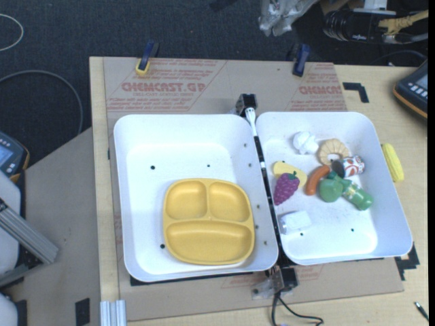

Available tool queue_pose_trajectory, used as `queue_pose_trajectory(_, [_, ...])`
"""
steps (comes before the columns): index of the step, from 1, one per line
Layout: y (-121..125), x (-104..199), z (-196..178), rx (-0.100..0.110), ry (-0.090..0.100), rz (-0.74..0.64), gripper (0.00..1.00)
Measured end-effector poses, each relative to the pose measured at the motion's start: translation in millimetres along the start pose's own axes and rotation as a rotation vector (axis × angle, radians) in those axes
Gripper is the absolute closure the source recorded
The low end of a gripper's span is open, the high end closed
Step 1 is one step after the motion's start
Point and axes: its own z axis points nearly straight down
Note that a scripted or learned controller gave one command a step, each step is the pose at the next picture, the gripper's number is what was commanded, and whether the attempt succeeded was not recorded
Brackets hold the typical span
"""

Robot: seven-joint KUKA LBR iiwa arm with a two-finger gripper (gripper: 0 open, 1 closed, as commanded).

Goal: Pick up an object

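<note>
**Kid:** What is the biggest thing here?

**Helper:** The brown bench. Two white bins sit on it side by side. The left bin holds one thing, a yellow plate with three parts. The plate lies flat near the front of that bin, closer to the middle wall.

**Kid:** And the other bin?

**Helper:** The right bin holds the small toys. A green toy lies next to an orange carrot. A purple grape bunch lies close to the middle wall, touching a yellow piece. A tan ring and a white toy sit near the back. A small red and white toy touches the ring. A little white block lies alone toward the front.

**Kid:** Is there room to move?

**Helper:** Yes. The toys bunch up in the back half of the right bin. The front right corner is bare. The left bin has bare floor behind the plate and along its left wall.

**Kid:** Where is the gripper?

**Helper:** The gripper hangs up high at the back, past the bench edge, over the dark floor. It is well apart from all the toys. It looks blurry, so I cannot tell if it is pinched or spread.
</note>
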Motion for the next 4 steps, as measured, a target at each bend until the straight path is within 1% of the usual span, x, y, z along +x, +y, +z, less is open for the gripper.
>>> queue_pose_trajectory(1, [-63, 67, -2, 0.011, 0.002, -0.008, 1.00])
queue_pose_trajectory(2, [-95, 101, 209, 0.025, -0.006, -0.001, 1.00])
queue_pose_trajectory(3, [-140, 101, 80, -0.006, 0.008, -0.002, 1.00])
queue_pose_trajectory(4, [-140, 100, 140, 0.015, -0.003, 0.003, 1.00])
